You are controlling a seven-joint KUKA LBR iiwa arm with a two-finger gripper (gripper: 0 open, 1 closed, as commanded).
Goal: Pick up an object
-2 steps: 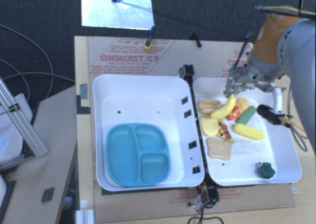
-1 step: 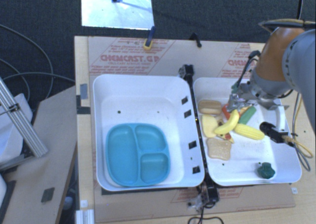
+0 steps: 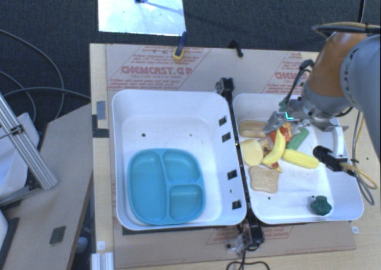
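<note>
At right of frame we see the grey-and-orange arm reaching into the right bin. Its gripper hangs low over a pile of toy food in the bin's upper left. We cannot tell its grip. A blue divided plate lies in the left bin.

Grey arm with an orange band, a thin black cable alongside, metallic pincer.
</note>
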